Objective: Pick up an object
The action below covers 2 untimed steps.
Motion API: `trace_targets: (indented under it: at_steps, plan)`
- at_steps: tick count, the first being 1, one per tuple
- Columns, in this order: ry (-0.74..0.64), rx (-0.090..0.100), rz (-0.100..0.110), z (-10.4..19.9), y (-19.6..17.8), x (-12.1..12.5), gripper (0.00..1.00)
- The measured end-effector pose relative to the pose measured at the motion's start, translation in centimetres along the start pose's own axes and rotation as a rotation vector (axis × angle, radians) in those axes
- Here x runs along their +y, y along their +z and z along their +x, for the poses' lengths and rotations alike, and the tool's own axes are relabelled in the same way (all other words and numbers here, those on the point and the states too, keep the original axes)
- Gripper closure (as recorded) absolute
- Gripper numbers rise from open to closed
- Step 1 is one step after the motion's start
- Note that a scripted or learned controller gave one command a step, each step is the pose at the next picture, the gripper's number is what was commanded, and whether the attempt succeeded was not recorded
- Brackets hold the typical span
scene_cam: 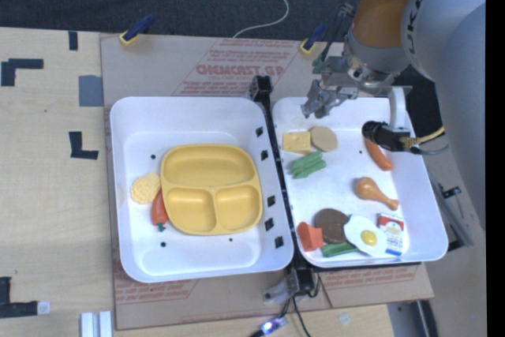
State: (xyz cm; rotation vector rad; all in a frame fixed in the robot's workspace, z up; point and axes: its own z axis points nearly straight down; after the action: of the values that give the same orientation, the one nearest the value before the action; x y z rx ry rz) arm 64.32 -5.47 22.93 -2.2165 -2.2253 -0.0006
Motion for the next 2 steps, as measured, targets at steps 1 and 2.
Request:
trace_targets:
  at_steps: [1, 2]
  plan:
    - [0.003, -0.001, 0.001, 0.53, -0.39, -0.58, 1.0]
    - [0.002, -0.002, 0.001, 0.51, -0.47, -0.09, 1.0]
